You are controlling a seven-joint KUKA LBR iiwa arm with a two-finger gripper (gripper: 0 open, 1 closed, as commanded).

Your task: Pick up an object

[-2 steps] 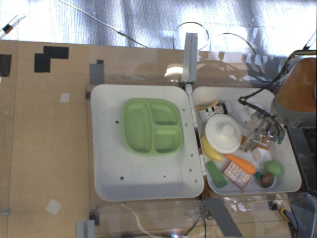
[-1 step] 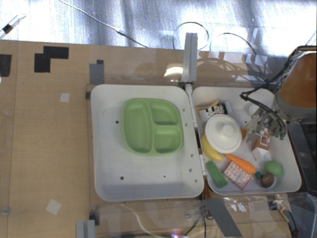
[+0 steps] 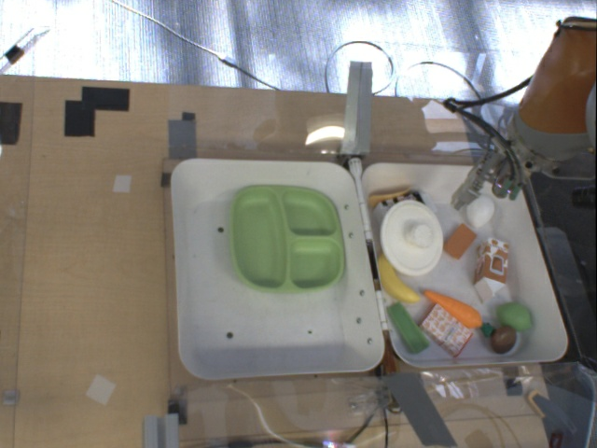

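A: Item nearest the tool?
B: Small white egg-shaped object point(image 3: 479, 212), upper right of right bin point(image 3: 556, 336). Just below and beside tool point(image 3: 492, 183); touching or apart, cannot tell. No long axis to speak of, roundish.
A: Tool state?
B: Cannot tell whether together or apart; tip blurred among cables. Nothing seen between.
A: Other stock, right bin?
B: White lidded bowl point(image 3: 411, 236), centre left. Brown block point(image 3: 460, 241) between bowl and white object. Small carton point(image 3: 492, 261) below block. Banana point(image 3: 398, 284), green bar point(image 3: 408, 327), carrot point(image 3: 453, 308) lying slantwise, checked box point(image 3: 447, 329), green ball point(image 3: 515, 317), dark ball point(image 3: 504, 339). Crowded low, looser up top.
A: Left bin point(image 3: 196, 278)?
B: One green divided plate point(image 3: 285, 237), three compartments, nothing in them.
A: Beneath?
B: Bench point(image 3: 75, 269), wood-toned.
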